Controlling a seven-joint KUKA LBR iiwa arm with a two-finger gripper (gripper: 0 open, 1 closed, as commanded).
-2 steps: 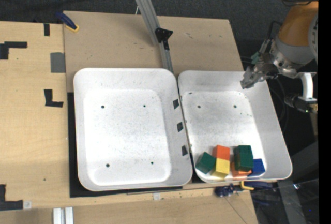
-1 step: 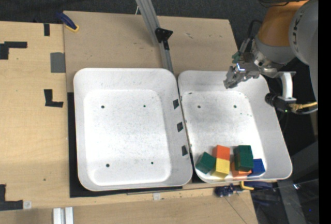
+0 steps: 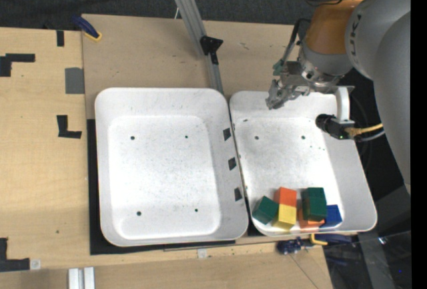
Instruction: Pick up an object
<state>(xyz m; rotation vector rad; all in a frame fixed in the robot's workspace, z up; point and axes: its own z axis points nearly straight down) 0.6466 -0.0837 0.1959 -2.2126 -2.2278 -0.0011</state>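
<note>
Several small blocks lie packed together at the near edge of the right bin [image 3: 347, 161]: a green block [image 3: 265, 209], an orange one [image 3: 287, 196], a yellow one [image 3: 287, 215], a dark green one [image 3: 314, 201] and a blue one [image 3: 332, 215]. My gripper [image 3: 275, 99] hangs over the far left corner of that bin, well away from the blocks. Nothing shows between its fingers. The fingers look close together.
The left bin [image 3: 107, 147] lies beside the right one, with a raised divider between them. A slanted metal pole [image 3: 190, 7] crosses the bench behind the bins. A black cable fitting [image 3: 330, 124] hangs from the wrist over the right bin.
</note>
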